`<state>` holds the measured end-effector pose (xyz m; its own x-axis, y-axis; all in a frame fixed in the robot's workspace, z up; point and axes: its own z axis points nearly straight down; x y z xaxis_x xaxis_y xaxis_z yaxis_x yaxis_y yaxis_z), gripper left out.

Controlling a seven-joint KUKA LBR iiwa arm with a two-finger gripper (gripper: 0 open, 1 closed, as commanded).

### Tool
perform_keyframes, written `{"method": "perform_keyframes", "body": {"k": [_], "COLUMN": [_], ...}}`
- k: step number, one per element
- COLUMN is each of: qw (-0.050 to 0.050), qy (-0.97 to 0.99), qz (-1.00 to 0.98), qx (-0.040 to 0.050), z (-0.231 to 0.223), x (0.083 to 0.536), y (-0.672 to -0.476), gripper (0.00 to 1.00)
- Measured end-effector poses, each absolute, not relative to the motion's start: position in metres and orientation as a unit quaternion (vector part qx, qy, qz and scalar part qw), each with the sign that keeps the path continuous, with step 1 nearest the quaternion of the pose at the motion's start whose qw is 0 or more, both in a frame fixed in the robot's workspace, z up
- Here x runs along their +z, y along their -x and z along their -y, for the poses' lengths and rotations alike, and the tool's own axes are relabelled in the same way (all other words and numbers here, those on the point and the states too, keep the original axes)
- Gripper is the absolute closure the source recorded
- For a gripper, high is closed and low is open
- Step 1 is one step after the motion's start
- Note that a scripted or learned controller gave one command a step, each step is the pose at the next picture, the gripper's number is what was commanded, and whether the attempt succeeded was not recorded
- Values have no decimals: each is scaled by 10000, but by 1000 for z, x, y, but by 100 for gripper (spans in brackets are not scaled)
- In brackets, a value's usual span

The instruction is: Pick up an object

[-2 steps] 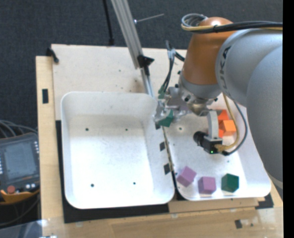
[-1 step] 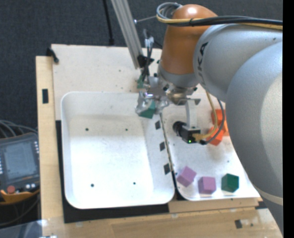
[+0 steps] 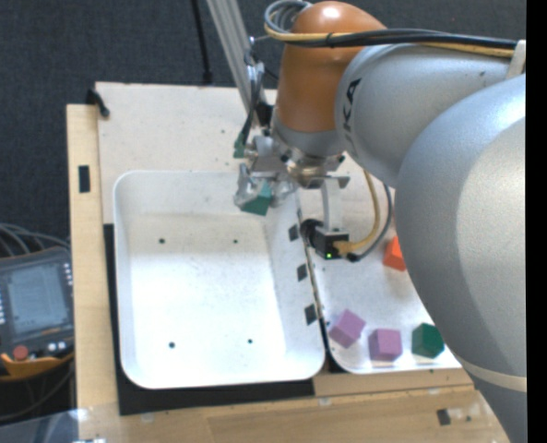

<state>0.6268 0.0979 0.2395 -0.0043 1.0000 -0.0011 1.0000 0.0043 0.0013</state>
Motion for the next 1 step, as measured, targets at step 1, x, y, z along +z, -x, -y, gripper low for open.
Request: {"method": "perform_keyframes", "body": {"k": [1], "qw": [8], "qy": [-7050], "qz": [-7092], "qx": [-9], "z": [-96], "x": [240], "y": [-626], "gripper": [0]}}
